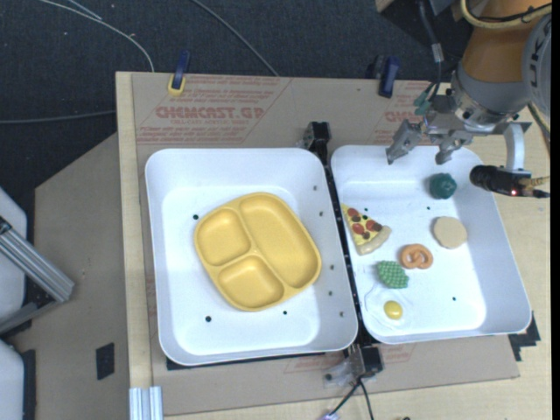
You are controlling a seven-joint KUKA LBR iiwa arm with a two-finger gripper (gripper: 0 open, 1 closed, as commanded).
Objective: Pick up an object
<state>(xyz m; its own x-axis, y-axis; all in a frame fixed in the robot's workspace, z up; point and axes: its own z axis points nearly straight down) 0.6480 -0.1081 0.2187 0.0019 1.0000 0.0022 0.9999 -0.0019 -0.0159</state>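
Note:
My gripper [424,150] hangs over the far edge of the right bin [499,318], its two grey fingers spread open with nothing between them. Just to its right and nearer lies a dark green ball [442,185]. Further toward the front lie a tan round cookie [450,232], an orange pretzel [416,256], a pizza slice [365,228], a green waffle-textured piece [393,275] and a fried egg [391,308].
The left bin [171,182] holds a yellow three-compartment plate [256,250]. A black clamp [317,135] sits at the far end of the divide between the bins. Blue clips [179,73] stand on the cardboard's far edge.

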